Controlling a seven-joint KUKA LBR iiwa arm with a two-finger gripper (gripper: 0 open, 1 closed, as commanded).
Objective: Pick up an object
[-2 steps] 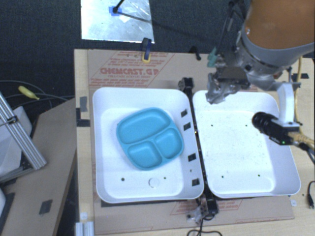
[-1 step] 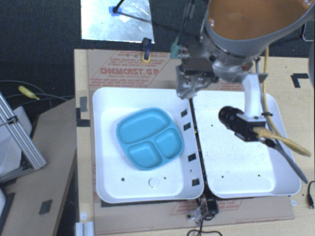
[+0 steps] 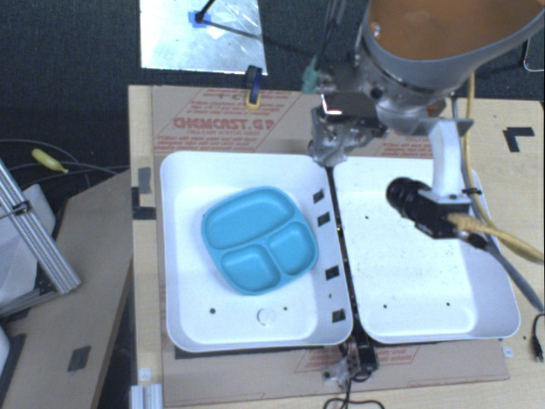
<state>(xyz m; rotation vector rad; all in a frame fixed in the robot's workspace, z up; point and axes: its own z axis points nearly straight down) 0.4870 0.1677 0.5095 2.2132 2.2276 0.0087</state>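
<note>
Lying diagonally in left bin point(image 3: 183, 228), blue tray point(image 3: 258, 239) (tool point(image 3: 326, 153) state unclear).

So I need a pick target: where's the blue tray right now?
The blue tray lies flat in the left bin, about centered, left of the divider between bins.

Two white bins point(image 3: 255, 335) side by side, brown printed board point(image 3: 223, 123) beneath, foil sheet point(image 3: 200, 24) behind, aluminium rail point(image 3: 34, 245) at left
</note>
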